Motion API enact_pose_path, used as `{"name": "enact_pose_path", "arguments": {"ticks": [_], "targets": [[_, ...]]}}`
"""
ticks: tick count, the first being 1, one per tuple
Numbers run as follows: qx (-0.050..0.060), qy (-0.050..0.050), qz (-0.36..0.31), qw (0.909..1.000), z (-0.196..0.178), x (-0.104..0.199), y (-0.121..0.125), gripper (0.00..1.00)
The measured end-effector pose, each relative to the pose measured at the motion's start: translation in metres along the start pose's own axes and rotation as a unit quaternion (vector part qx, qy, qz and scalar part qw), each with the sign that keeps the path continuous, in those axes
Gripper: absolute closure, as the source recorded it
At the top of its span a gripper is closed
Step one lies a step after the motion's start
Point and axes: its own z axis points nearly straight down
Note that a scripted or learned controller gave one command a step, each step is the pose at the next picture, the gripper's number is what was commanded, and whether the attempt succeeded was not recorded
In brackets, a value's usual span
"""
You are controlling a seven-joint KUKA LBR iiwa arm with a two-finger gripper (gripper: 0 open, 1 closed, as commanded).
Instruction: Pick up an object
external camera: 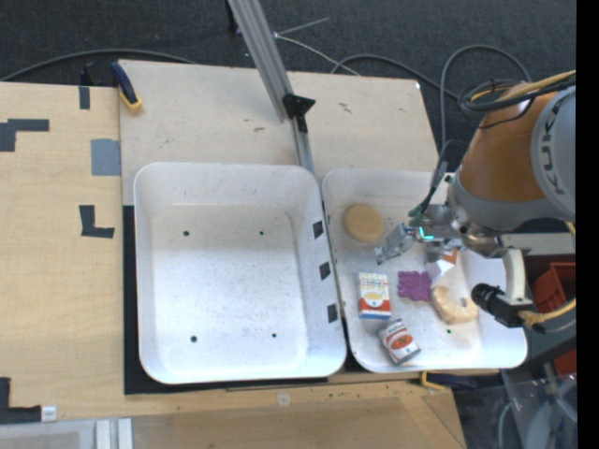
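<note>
The end effector (398,244) is seen low in the right bin (487,354), beside the disc (363,222); its state cannot be told. The disc could be nudged aside.

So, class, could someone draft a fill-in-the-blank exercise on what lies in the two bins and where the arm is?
1. All the loose objects lie in the ____ bin as the camera sees it.
2. The round tan disc lies ____ the small white carton in the picture.
3. The jagged foam piece beside the carton is ____ in colour.
4. The gripper hangs over the ____ bin.

Missing words: right; above; purple; right
</note>
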Motion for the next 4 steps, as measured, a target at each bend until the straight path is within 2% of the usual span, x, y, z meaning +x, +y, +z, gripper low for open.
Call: {"name": "enact_pose_path", "arguments": {"ticks": [1,2,3,4], "targets": [[-0.002,0.0,0.0,1.0,-0.002,0.0,0.001,0.0],[0.001,0.0,0.0,1.0,0.063,0.0,0.002,0.0],[-0.003,-0.001,0.0,1.0,0.109,0.0,0.002,0.0],[-0.002,0.0,0.0,1.0,0.098,0.001,0.002,1.0]]}}
